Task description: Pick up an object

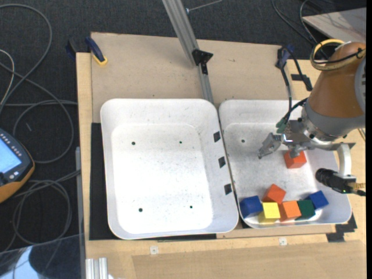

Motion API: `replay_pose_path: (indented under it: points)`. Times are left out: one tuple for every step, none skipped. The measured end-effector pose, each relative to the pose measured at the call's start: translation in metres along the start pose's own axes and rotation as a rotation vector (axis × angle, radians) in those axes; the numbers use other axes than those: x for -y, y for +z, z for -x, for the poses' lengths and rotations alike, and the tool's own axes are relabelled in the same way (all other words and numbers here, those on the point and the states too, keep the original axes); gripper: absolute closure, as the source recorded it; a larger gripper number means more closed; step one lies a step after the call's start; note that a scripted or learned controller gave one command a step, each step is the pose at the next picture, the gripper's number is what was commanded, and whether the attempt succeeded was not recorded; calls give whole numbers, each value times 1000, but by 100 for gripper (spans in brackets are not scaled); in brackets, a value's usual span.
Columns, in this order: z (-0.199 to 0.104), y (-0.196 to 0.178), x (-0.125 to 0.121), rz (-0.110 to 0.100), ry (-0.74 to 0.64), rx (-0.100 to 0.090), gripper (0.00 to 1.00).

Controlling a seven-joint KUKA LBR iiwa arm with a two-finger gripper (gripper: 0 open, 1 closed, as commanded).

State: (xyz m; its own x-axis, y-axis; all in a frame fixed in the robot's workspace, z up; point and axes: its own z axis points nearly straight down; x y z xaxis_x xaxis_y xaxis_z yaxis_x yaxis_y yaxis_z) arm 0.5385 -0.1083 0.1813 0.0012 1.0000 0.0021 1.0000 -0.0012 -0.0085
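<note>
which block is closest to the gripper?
The lone orange-red block, just right of the gripper; the other blocks sit clustered at the right bin's near edge.

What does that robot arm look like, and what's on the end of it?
The arm is thick and rounded, with a broad orange band above a grey wrist. A yellowish cable loops over its top. At the end sits a small metal gripper with two thin grey fingers. A black cylindrical part sticks out beside the wrist.
</note>
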Motion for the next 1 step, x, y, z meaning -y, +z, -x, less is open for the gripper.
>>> replay_pose_path:
  points:
    - [-8, 59, -4, 0, -2, -1, 0]
